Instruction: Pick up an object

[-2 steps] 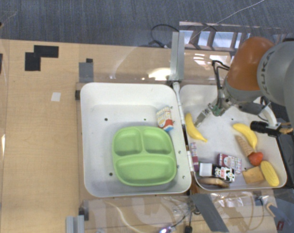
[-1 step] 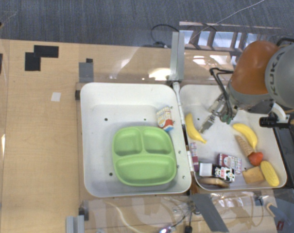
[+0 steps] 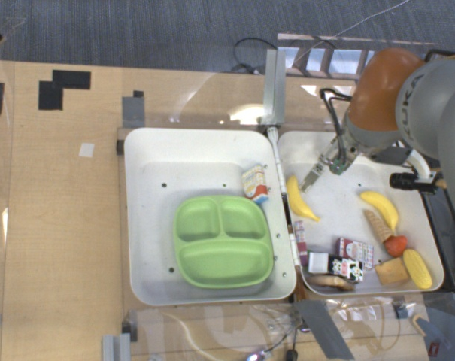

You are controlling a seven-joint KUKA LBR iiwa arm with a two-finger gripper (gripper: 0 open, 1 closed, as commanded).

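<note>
Two bins: gripper hangs low just beside the left banana, likely lining up a grab; jaws' state I cannot tell

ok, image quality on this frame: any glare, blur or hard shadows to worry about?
Camera view: bright glare patch on the bench just behind the left bin; the bins' white floors look near washed out. Soft shadow under the green tray. The gripper is small and slightly soft, so its fingers are hard to read. The bananas look sharp enough.
</note>
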